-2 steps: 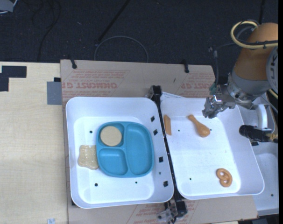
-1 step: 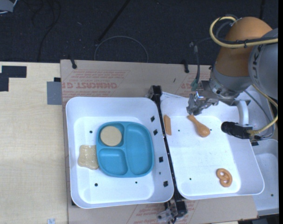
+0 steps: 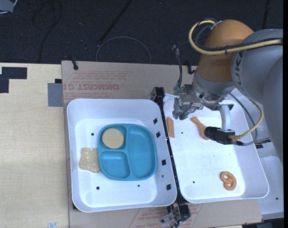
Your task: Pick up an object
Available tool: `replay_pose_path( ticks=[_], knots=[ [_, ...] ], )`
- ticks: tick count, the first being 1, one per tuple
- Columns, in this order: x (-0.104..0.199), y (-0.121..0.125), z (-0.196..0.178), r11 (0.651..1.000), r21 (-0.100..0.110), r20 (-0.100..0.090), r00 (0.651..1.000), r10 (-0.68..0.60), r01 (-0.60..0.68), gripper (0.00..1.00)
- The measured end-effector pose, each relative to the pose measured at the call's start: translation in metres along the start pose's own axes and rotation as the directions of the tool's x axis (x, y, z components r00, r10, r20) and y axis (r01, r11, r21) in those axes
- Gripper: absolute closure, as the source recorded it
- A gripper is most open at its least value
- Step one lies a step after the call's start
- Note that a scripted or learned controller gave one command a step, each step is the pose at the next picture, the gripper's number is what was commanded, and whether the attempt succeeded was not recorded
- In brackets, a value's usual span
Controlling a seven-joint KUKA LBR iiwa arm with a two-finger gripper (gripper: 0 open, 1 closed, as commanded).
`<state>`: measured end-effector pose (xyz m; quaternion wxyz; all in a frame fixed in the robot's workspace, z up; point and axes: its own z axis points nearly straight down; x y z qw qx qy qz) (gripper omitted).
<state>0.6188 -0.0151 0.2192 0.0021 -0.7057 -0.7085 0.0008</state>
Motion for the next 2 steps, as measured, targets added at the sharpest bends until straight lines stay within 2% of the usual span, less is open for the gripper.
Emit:
replay_pose_path(
  ticks=[1, 2],
  knots=[
    [0.048, 0.005, 0.008, 1.000, -0.001, 0.001, 1.000, 0.000, 0.000, 1.00],
    [0.102, 0.006, -0.008, 1.000, -0.002, 0.001, 1.000, 0.000, 0.000, 1.00]
  ],
)
